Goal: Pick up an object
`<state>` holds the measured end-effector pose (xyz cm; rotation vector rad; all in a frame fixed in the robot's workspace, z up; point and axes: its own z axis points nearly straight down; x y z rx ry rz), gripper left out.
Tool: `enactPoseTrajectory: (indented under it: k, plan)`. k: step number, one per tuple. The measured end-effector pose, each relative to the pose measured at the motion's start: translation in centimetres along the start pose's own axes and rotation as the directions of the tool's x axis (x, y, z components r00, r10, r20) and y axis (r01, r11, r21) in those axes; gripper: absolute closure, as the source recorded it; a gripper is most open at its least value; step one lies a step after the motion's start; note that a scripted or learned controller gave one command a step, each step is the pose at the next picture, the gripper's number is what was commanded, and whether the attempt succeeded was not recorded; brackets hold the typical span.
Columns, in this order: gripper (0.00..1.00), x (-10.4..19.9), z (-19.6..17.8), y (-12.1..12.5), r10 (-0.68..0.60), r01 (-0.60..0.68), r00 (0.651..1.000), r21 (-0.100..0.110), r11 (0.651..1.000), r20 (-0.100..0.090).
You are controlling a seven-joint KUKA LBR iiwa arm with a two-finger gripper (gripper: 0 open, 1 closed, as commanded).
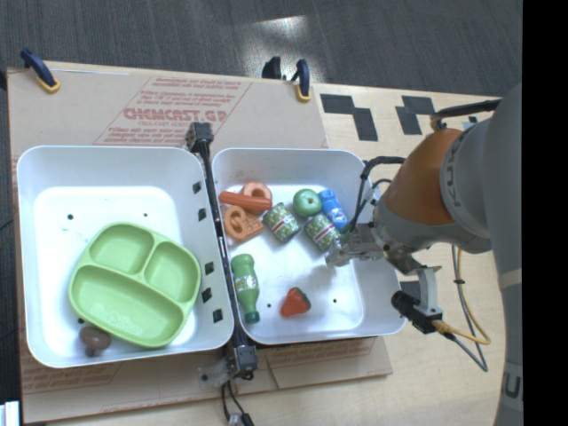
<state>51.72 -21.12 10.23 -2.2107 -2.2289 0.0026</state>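
Jaws' state I can't tell; my gripper (340, 254) sits by the can (321, 231), approach step, next needs a clean close.

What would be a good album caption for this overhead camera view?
A grey arm reaches into the right bin of toy food; a green tray lies in the left bin.

Grey arm (484, 185) with orange band (424, 180), black and yellow cables (470, 331).

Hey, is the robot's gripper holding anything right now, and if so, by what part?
It cannot be told. The gripper is down in the right bin, beside a green can, but the view is too blurred to show a hold.
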Motion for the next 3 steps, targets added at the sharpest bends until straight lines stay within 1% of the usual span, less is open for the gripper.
enactPoseTrajectory:
  k: [1, 2, 3]
  plan:
    - [1.0, 1.1, -13.9, -2.4, 0.002, -0.002, 1.0, -0.006, 1.0, 0.003]
    - [1.0, 0.0, -13.8, -2.9, 0.003, -0.003, 1.0, -0.004, 1.0, 0.001]
    - [1.0, 0.1, -12.7, -4.0, 0.002, -0.002, 1.0, -0.002, 1.0, 0.001]
